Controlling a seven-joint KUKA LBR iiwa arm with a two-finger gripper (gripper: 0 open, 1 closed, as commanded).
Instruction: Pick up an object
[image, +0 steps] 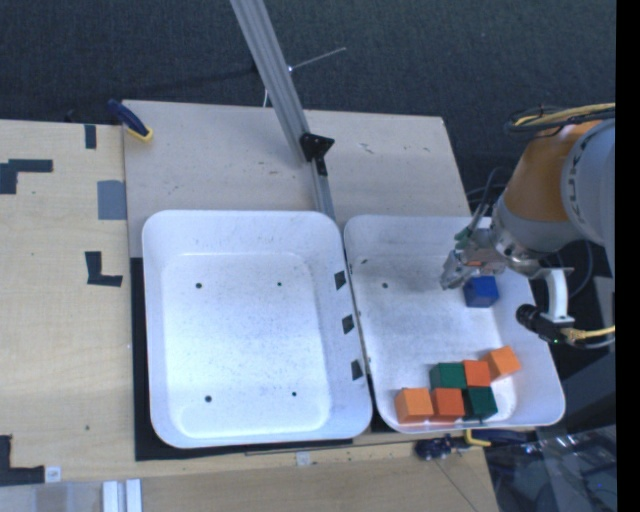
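One small blue cube (481, 291) lies just beside the two-finger gripper (464, 268), toward the right white bin's (400, 330) near edge; its grip state is unclear.

Blue block (481, 291), seemingly flat, right bin's upper part

No text, label, brand, number or sign can be read anywhere; the dark tape pieces (98, 268) on the surface (60, 330) at left carry no lettering.
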